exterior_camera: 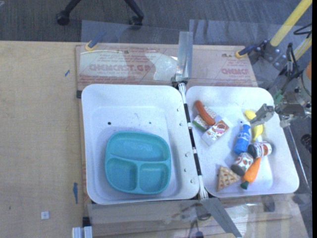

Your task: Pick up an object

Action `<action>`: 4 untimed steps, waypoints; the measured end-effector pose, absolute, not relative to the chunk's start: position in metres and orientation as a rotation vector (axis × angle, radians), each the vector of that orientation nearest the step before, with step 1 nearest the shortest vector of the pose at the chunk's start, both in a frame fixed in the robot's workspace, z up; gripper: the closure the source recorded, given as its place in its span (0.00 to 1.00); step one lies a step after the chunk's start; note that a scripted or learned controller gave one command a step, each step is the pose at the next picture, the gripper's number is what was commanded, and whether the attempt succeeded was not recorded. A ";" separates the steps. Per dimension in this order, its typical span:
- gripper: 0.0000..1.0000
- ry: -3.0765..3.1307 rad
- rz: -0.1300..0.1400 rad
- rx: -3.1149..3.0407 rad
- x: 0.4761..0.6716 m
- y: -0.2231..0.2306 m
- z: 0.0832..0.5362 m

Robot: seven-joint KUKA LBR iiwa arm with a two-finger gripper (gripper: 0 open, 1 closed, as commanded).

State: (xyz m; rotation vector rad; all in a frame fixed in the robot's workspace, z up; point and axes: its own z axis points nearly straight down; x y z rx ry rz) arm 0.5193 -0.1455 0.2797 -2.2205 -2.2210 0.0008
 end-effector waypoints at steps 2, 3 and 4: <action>0.00 -2.223 -0.009 -2.234 0.490 -0.100 0.089; 1.00 -2.223 -0.014 -2.239 0.492 -0.101 0.099; 0.00 -2.224 -0.014 -2.238 0.492 -0.101 0.099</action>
